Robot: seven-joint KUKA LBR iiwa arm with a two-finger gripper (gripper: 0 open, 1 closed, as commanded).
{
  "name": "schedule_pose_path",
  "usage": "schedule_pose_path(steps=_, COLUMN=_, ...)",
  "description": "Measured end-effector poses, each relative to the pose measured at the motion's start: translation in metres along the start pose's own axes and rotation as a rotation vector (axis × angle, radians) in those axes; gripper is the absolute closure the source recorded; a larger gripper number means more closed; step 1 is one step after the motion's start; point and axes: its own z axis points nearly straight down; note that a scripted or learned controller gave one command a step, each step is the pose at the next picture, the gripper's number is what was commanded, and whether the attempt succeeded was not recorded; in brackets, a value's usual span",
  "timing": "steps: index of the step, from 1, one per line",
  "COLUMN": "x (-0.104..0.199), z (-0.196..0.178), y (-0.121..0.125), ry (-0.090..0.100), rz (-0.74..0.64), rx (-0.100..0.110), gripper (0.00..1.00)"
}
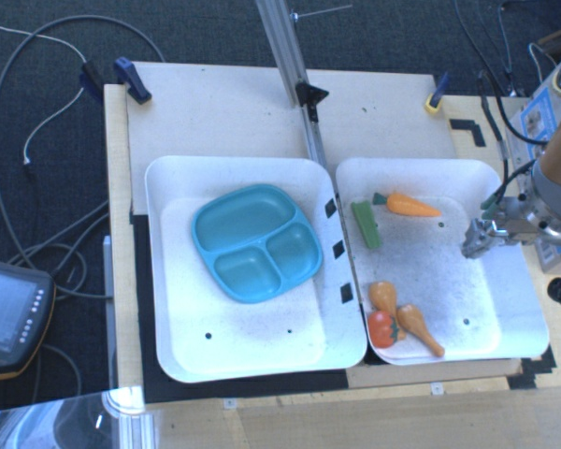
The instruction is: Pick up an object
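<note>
Right bin (505, 279): one carrot (413, 206) and one green block (366, 224) near its far edge, one tomato (381, 327) and two tan squash-like pieces (419, 329) at its near-left corner. Left bin (168, 279): one blue plate (256, 242). Gripper (474, 242) sits by the right edge carrying nothing; I can't tell its opening. I'm at approach; next, reach left over a target.

We see the arm (553, 171) cut off by the right edge of the frame, so most of it is out of sight. The gripper (475, 241) is too small and blurred for us to read. At the lower left, a dark screen device (9, 321) runs past the frame's edge.
</note>
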Motion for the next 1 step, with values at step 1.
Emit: schedule_pose_path(steps=1, x=-0.0001, z=-0.0261, y=0.0015, ry=0.001, rz=-0.001, rx=0.003, gripper=1.0)
